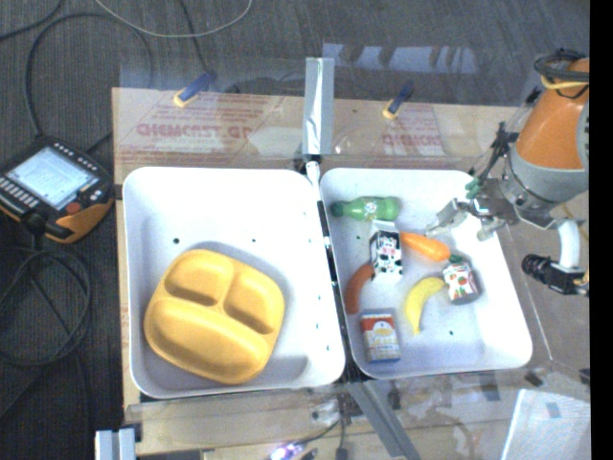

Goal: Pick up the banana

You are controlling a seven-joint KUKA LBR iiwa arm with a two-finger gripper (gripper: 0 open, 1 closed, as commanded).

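Observation:
The yellow banana [420, 301] lies in the right bin [498, 338], near its middle front, between a small strawberry-printed carton [461, 282] and a red-and-blue box [380, 336]. My gripper [466, 214] hangs over the bin's back right corner, above and to the right of the banana and well apart from it. Nothing is visible between its fingers.
The right bin also holds a green bottle [365, 208], an orange carrot [424, 246], a black-and-white carton [386, 255] and a reddish sausage [356, 287]. A yellow sectioned tray [216, 313] fills much of the left bin [144, 209]. A pendant [50, 188] lies off the bench to the left.

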